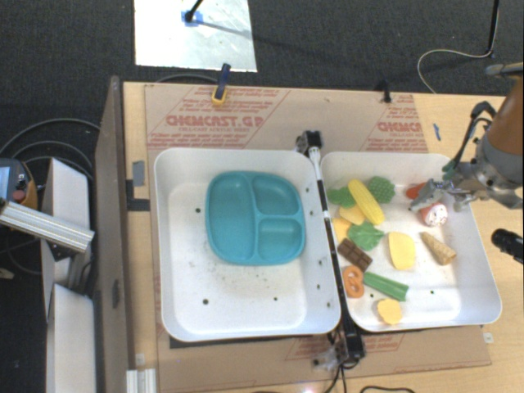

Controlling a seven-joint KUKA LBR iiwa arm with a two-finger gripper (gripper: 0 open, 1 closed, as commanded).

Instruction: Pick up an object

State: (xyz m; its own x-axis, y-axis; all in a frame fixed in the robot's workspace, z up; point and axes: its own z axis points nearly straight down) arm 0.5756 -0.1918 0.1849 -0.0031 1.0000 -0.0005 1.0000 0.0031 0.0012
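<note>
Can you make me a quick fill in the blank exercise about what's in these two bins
1. The teal divided plate lies in the ____ bin.
2. The corn cob is colored ____.
3. The gripper hovers over the ____ bin.
4. The cone lies to the ____ of the yellow slice in the camera view.

Missing words: left; yellow; right; right

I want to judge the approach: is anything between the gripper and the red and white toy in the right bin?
Nothing visible stands between them. The gripper hangs just above the red and white toy in the right bin; the cone-shaped piece lies apart, nearer the front.
</note>
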